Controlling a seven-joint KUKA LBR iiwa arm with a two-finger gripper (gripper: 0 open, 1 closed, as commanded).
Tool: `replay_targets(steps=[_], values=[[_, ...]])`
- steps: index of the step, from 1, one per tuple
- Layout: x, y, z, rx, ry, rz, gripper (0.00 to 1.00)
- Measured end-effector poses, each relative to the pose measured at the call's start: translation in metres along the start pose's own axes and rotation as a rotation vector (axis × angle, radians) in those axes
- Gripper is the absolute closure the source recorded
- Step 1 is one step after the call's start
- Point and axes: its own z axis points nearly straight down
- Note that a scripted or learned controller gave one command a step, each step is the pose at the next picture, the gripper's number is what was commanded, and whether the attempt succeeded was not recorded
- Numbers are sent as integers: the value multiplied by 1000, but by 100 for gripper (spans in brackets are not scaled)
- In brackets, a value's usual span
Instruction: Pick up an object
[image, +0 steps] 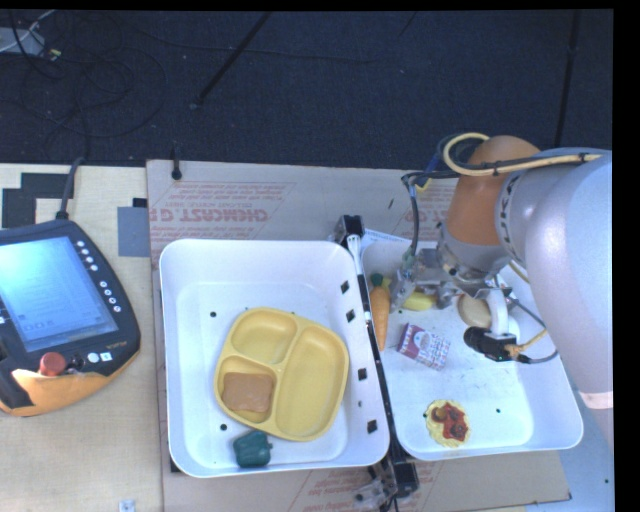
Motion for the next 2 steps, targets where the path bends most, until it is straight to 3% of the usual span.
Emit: replay_targets(steps=[1,2], values=[[3,0,-10,2,8,-2,100],[2,0,-20,3,8,-5,100]])
